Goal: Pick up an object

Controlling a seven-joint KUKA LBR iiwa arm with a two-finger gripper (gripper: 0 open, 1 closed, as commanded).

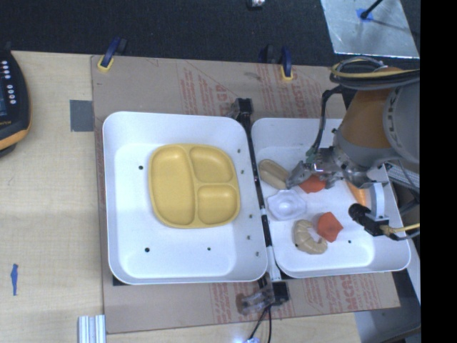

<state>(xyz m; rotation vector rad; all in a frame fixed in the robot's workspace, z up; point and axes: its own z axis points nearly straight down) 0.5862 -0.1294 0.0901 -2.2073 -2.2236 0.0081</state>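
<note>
My gripper [314, 176] is low over the middle of the right bin [385, 259], under the grey arm with its orange band [364, 120]. A red-orange piece [312, 186] lies right beneath the gripper, partly hidden by it. I cannot tell whether it is gripped or just lying under it. Around it lie a tan oblong piece [272, 172] to the left, a clear white cup [286, 206] below left, a red block [329, 226], a tan curved piece [308, 238] and an orange piece [357, 194] by the arm.
The left bin [128, 249] holds a yellow divided plate [193, 185]. Black clamps [243, 108] sit where the two bins meet. A black cable part [368, 220] of the arm hangs over the right bin's right side. A handset [11, 98] lies at the bench's far left.
</note>
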